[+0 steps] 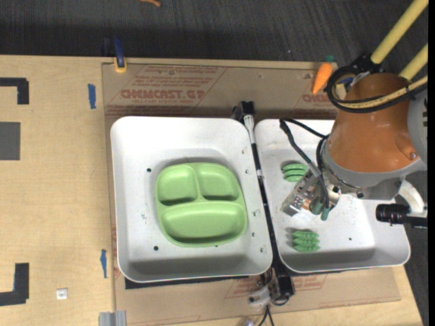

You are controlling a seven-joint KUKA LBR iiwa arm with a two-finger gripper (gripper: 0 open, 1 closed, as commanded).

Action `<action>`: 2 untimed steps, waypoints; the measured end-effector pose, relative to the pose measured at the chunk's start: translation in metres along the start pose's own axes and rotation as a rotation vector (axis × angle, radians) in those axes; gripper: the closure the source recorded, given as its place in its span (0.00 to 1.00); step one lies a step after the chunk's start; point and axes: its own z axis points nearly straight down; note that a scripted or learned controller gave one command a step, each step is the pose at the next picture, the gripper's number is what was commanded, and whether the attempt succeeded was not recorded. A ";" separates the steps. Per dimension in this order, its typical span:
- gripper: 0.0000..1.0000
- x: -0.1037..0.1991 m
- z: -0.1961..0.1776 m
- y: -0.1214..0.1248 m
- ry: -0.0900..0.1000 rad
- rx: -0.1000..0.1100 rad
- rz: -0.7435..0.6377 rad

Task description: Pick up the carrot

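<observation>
The hand [311, 201] is hovering low in the right bin [353, 253]; its opening cannot be judged. The carrot [322, 77] is lying outside, well beyond the bin's far rim, its long axis running roughly away from the hand.

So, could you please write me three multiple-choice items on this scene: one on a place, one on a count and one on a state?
1. Where is the carrot?
A. in the left bin
B. on the bench behind the right bin
C. on the green tray

2. How many compartments does the green tray have?
A. two
B. three
C. five

3. Is the carrot in the hand?
A. yes, lifted
B. yes, resting in a bin
C. no, it lies apart

Key: 1 B, it lies on the board beyond the right bin. 2 B, two small above one wide. 3 C, the hand hangs over the right bin, far from it.
</observation>
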 end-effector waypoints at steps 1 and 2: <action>1.00 -0.031 -0.015 0.038 0.000 -0.001 -0.265; 1.00 0.031 0.034 0.038 0.004 0.000 -0.484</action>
